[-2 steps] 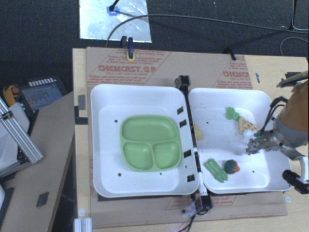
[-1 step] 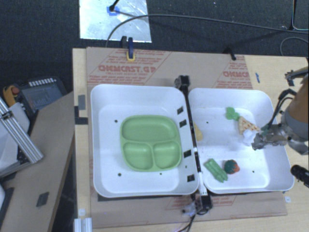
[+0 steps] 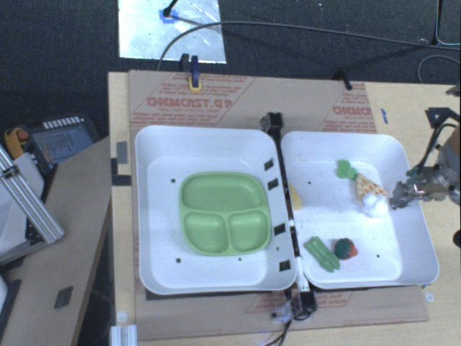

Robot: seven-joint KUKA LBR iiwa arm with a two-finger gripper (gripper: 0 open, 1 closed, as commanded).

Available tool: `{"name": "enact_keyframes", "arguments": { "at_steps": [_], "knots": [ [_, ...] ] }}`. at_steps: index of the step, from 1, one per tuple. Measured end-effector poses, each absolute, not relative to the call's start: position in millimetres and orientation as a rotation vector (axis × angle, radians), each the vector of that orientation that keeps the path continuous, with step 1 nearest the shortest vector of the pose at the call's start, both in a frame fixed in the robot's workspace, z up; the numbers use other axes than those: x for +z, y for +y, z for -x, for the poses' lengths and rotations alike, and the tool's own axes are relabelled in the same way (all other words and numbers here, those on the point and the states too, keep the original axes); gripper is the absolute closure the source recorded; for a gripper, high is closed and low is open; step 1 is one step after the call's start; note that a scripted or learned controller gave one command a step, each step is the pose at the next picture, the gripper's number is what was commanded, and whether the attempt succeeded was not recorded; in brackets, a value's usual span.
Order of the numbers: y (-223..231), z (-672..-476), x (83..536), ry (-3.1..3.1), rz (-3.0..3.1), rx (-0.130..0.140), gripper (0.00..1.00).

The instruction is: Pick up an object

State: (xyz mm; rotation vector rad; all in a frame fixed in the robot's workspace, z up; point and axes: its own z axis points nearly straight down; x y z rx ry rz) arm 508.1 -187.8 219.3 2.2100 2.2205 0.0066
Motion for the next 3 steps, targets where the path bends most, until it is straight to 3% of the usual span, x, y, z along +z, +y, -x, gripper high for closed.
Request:
{"name": "enact_keyframes", "arguments": {
  "at_steps": [1,3],
  "knots": [
    [-188.2,-509.8,266.6,2.222,-2.212,0.005,1.00],
    [-80.4,-562.2,249.7,2.230,-2.209,0.005,1.00]
  ]
}}
